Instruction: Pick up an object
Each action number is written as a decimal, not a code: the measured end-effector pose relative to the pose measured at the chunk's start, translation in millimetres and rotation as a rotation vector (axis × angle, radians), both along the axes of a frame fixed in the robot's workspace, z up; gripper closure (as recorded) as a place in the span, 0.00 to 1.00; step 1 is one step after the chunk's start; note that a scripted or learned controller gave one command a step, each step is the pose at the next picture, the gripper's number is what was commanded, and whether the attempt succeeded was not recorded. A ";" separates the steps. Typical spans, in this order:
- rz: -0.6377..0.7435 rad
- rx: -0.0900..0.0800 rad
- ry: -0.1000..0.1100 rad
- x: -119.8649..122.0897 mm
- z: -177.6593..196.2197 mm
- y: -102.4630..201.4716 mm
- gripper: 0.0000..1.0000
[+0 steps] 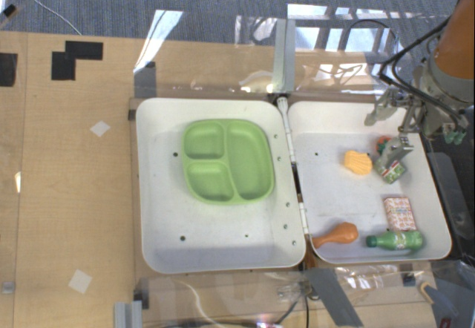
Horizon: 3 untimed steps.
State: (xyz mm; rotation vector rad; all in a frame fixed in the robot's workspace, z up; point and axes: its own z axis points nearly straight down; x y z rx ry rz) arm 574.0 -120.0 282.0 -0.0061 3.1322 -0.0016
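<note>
My gripper (394, 126) hangs over the far right part of the right bin (326, 197), its two fingers apart and nothing between them. Just below it a small green and white carton (391, 168) lies tilted, with a bit of something red (382, 145) beside it. One finger (406, 130) reaches down close to the carton's top; whether they touch is unclear. Left of the carton is a yellow lumpy object (358, 163). Nearer the front lie a pink box (398, 213), a green bottle (395, 241) on its side and an orange drumstick-shaped toy (335, 235).
A green divided plate (225, 161) sits in the middle of the left bin (156, 193). A raised divider (292, 163) runs between the two bins. Clear panels and a metal post (284, 56) stand behind them. The arm's cables hang at the upper right.
</note>
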 end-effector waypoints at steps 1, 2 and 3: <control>0.038 0.003 0.014 31.8 -128.8 -54.2 0.00; -0.343 0.003 -0.004 67.7 -192.9 -27.8 0.00; -0.335 0.003 -0.016 71.5 -178.1 -26.6 1.00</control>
